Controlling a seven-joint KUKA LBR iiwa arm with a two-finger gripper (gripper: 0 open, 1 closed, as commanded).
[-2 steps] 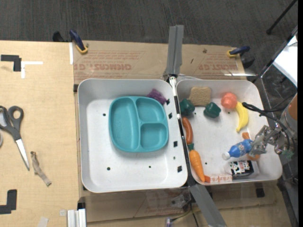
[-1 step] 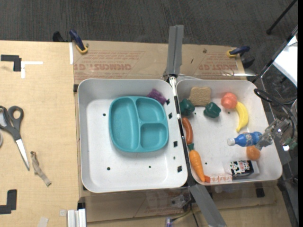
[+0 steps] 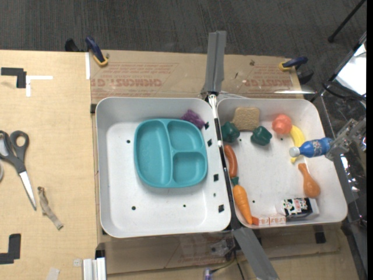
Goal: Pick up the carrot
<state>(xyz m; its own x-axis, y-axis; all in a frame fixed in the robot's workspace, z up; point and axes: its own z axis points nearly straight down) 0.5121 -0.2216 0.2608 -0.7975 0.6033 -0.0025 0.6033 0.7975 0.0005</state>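
carrot point(image 3: 241, 202) lies along right bin's point(image 3: 274, 177) left wall near its front corner, long axis front-back. gripper point(image 3: 349, 136) at right rim, carrot far left-front; can't tell grip state.

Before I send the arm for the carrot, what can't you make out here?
- End effector: camera view, at right edge, blurred; finger state unreadable.
- Carrot: lies along right bin's left wall; contact unclear.
- Purple item: partly hidden behind teal tray.
- Small carton: print too small.
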